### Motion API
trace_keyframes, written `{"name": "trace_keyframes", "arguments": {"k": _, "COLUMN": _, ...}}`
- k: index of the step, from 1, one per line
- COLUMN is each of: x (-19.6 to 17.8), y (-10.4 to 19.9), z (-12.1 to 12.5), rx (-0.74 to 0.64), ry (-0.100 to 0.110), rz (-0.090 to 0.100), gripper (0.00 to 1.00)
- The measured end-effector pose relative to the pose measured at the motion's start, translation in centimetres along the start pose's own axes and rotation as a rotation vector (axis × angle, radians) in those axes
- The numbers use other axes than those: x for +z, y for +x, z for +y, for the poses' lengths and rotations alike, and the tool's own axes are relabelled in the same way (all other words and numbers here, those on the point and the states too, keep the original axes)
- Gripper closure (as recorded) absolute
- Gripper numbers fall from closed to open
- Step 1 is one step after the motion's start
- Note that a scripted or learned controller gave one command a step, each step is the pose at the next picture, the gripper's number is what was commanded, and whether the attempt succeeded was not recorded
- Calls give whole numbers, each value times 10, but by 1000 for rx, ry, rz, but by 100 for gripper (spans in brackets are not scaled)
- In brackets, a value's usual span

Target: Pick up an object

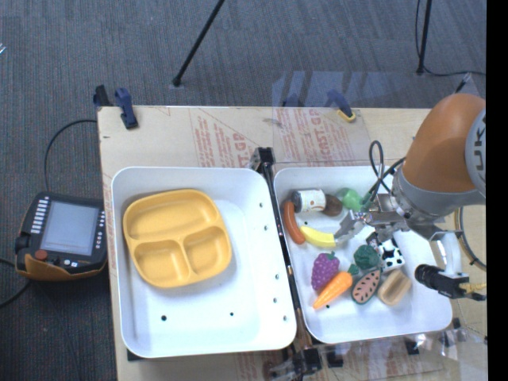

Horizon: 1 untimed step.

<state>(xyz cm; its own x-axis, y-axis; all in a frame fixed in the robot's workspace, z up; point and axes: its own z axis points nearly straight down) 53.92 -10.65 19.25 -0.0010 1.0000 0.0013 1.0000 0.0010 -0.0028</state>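
The gripper [359,230] hangs low over the right bin [432,312], above the toy food, just beside the banana [317,236] and the green vegetable [367,256]; its fingers look spread, with nothing between them. This looks like the reach before a grasp. Next it likely needs to drop onto one piece and close.

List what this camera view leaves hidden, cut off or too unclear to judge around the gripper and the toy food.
- Gripper: too small and cluttered in the camera view to tell how its fingers stand, or whether they hold anything.
- Green toy: partly hidden by the gripper and cables; its kind is unclear.
- Black-and-white toy: half covered by the wrist, too small to name.
- Arm: cut off by the right edge.
- Right bin: its far right corner lies under the arm.
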Motion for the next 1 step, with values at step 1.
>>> {"name": "trace_keyframes", "arguments": {"k": 1, "x": 101, "y": 12, "z": -27, "rx": 26, "ry": -6, "rz": 3, "gripper": 0}}
